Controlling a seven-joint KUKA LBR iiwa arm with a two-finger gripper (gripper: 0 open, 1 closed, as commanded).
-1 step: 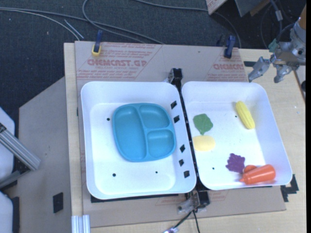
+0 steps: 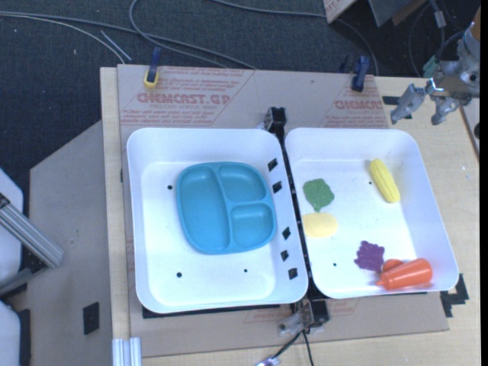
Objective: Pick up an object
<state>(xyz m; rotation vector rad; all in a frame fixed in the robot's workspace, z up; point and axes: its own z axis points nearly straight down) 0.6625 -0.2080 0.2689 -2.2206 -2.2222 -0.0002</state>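
Your gripper hangs above the far right corner of the worktop, outside the right bin, with its two fingers spread apart and nothing between them. The nearest item to it is the yellow corn cob, lying in the right bin's far part, below and slightly left of the gripper in the picture and well apart from it. In the same bin you have a green leafy piece, a pale yellow lemon-like piece just beside it, a purple piece and an orange carrot at the near right corner. The left bin holds a blue divided tray.
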